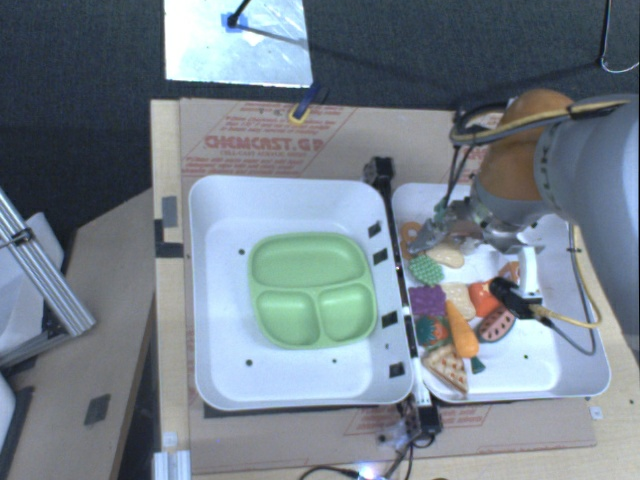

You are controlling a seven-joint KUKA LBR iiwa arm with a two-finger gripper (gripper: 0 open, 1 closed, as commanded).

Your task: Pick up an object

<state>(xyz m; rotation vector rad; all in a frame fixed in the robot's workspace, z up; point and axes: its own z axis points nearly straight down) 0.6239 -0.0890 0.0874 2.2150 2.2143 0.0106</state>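
Observation:
The right white bin [560,363] holds a pile of toy food along its left side. In it lie a green leafy piece [425,268], a beige piece [446,258], purple grapes [428,299], an orange carrot [461,332], a pizza slice [448,368], a watermelon slice [495,324] and an orange pretzel ring [409,236]. My gripper [440,232] hangs low over the bin's upper left part, just above the beige piece and beside the pretzel ring. The grey arm and its orange band [515,163] hide the bin's far right corner.
The left white bin [215,268] holds a green divided plate [308,290]. A black divider with clips [392,258] runs between the bins. A yellow cable [570,320] trails over the right bin. A shiny sheet [238,28] lies beyond the bench.

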